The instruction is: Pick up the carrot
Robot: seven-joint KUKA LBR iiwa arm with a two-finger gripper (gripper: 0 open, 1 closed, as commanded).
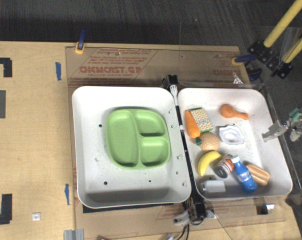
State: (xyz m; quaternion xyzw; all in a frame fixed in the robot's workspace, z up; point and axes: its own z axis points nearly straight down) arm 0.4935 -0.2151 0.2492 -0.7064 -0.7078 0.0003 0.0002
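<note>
Carrot (192, 124) lay at ten o'clock in the right bin (278, 149), touching a cracker (201, 118), while the gripper (285, 129) hovered at three o'clock, fingers' state unclear.

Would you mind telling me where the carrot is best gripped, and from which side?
Probably from above, across the middle of the carrot. It lies flat along the right bin's left wall, and the cracker crowds its other side, so space for fingers looks tight.
</note>
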